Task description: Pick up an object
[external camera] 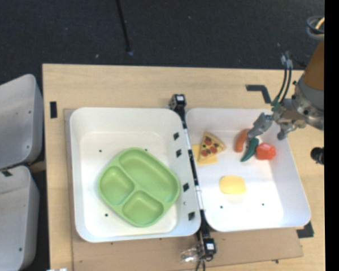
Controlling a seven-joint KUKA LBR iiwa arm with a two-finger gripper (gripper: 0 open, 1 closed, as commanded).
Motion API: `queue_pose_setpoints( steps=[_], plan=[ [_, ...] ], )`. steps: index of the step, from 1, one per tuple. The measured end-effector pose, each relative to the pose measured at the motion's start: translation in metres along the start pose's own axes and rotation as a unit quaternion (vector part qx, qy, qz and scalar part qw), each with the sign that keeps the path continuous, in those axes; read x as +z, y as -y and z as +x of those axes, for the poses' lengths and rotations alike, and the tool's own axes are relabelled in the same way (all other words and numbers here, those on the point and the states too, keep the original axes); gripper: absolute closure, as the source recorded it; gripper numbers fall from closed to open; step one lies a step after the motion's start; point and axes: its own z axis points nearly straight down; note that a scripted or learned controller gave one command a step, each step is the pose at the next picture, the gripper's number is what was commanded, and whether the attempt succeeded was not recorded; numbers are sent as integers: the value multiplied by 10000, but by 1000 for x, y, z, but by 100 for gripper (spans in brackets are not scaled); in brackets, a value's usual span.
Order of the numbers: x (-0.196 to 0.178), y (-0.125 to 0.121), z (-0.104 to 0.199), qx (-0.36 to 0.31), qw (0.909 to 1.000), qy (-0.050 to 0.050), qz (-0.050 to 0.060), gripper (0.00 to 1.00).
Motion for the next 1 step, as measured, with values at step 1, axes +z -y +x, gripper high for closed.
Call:
queue_pose_setpoints(
  steps=[1],
  plan=[
    [-7, -2, 0, -10, 10000, 9, -63, 0]
  ],
)
